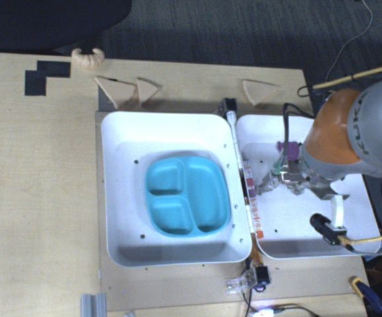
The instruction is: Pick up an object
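— Where the arm (355, 134) reaches in from the right, what lies beneath?
— The right bin (296, 236); the gripper (274, 179) hangs low over it, near the divider.
— Are its jaws spread or pressed together?
— I cannot tell.
— And the object?
— A blue tray (187, 195) sits in the left bin (121, 150), well apart from the gripper.

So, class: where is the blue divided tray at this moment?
The blue divided tray lies flat in the left white bin, near its middle, left of the divider and apart from the gripper over the right bin.
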Controlling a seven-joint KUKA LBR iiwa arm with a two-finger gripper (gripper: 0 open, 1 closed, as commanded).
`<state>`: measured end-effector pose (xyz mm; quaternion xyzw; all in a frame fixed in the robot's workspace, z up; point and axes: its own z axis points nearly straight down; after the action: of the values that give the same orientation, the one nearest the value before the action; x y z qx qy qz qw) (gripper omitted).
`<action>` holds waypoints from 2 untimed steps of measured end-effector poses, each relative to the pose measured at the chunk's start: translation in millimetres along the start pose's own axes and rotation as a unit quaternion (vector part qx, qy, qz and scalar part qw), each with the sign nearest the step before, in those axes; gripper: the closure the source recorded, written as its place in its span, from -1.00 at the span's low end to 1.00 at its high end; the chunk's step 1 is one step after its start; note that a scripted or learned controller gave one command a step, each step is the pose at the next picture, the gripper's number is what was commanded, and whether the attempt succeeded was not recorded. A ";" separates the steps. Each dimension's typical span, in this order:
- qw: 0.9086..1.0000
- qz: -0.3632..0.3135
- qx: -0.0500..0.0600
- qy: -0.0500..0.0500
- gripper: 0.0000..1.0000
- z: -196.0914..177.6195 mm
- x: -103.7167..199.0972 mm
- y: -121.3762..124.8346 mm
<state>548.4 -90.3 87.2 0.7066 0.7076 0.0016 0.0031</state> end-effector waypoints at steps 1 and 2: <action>1.000 0.000 -0.004 0.000 1.00 -12.1 0.5 2.8; 1.000 0.000 0.001 0.000 1.00 -45.6 -72.9 -5.5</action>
<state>542.8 -163.1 133.0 0.7068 0.7074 0.0007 0.0021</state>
